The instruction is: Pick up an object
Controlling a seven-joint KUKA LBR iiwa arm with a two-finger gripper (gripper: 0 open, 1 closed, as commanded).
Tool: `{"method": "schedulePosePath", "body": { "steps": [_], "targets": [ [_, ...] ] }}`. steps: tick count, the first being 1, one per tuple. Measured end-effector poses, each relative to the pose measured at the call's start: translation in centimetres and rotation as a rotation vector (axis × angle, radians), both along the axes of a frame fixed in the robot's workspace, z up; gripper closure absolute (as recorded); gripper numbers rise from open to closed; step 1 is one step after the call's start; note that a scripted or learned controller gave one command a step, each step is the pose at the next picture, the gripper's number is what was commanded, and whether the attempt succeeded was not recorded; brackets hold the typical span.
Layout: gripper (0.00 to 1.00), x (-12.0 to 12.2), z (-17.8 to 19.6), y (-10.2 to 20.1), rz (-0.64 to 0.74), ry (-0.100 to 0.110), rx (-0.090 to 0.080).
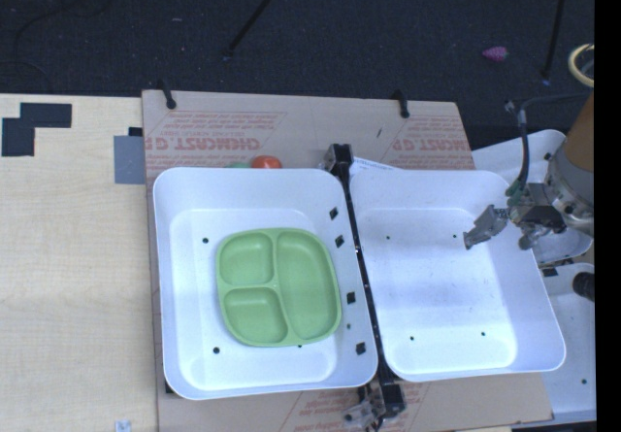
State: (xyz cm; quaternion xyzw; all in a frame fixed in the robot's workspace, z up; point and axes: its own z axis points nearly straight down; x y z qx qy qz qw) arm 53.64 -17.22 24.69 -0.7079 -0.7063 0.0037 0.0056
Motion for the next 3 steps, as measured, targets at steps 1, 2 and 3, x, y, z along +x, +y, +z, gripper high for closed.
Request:
{"method": "schedulePosePath", "body": {
  "steps": [1, 2, 3],
  "targets": [
    [0.00, 0.2, 0.6, 0.0, 0.002, -0.012, -0.003],
    [0.00, -0.5, -4.5, -0.7, 0.001, -0.005, 0.000],
    [0.00, -0.1, -10.7, -0.7, 0.002, -0.007, 0.000]
  ]
}}
